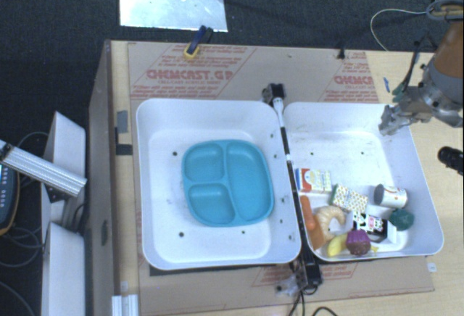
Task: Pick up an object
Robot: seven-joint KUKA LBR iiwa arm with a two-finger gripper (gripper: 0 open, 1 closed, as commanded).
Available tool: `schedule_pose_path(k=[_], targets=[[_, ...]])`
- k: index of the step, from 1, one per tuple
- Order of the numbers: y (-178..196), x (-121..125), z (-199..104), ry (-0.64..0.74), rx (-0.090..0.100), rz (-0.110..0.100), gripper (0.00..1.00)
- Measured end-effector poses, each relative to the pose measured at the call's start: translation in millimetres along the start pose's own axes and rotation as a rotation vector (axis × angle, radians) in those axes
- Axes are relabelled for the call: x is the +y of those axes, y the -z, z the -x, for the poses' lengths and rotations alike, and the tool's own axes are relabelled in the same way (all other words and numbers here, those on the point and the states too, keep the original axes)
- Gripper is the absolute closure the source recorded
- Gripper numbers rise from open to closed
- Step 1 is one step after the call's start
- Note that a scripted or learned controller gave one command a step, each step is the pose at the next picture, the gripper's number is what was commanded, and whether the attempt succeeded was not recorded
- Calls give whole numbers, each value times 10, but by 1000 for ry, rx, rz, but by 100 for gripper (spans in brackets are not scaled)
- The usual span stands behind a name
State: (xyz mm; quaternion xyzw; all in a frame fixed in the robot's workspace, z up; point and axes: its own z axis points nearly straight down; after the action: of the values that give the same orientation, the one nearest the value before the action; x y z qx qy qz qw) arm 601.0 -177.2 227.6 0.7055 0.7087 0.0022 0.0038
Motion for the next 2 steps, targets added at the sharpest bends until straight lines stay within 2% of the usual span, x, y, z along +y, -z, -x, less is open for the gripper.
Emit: schedule_pose_path(k=[1, 2], targets=[[-929, 663, -144, 0, 3, -9, 100], [-1294, 669, -299, 1, 2, -7, 100]])
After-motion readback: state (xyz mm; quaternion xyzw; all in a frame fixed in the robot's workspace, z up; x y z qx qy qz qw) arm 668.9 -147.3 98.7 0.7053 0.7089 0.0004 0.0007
